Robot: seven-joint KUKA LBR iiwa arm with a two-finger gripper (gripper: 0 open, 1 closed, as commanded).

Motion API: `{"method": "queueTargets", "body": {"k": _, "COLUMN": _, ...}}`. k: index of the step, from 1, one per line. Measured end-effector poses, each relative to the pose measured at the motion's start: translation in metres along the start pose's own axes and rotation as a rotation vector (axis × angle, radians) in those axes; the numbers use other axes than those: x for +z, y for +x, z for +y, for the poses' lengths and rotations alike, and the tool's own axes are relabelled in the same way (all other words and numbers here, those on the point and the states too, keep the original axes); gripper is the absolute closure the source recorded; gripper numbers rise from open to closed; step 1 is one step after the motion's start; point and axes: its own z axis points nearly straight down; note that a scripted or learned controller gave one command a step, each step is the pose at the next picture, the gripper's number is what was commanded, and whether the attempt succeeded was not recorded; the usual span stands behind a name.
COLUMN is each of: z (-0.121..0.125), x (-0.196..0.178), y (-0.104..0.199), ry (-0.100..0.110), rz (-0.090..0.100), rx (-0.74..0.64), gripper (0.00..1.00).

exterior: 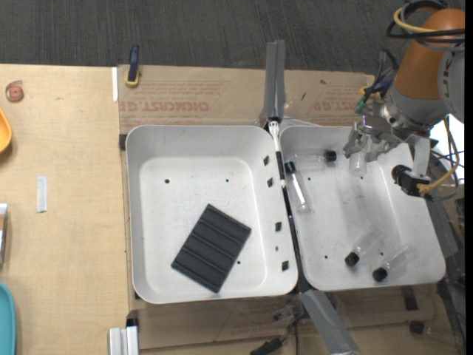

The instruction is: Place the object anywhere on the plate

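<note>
My gripper [361,148] hovers upper right; grip state, I can't tell. Best to carry left, level, and drop low over the plate [212,247].

The wooden bench [59,198] bears two white bins, left [140,198] and right [421,265], touching side by side on cardboard [199,98].

A pale wooden bench [59,168] with cardboard sheeting [199,98] stands against dark grey carpeted floor [185,17].
</note>
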Motion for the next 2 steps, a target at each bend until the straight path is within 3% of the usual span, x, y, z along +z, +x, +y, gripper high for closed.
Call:
{"method": "queueTargets", "body": {"k": 1, "z": 0.011, "x": -0.051, "y": 0.094, "ry": -0.003, "rz": 0.000, "rx": -0.181, "gripper": 1.00}}
{"method": "queueTargets", "body": {"k": 2, "z": -0.010, "x": -0.067, "y": 0.183, "ry": -0.003, "rz": 0.000, "rx": -0.309, "gripper": 1.00}}
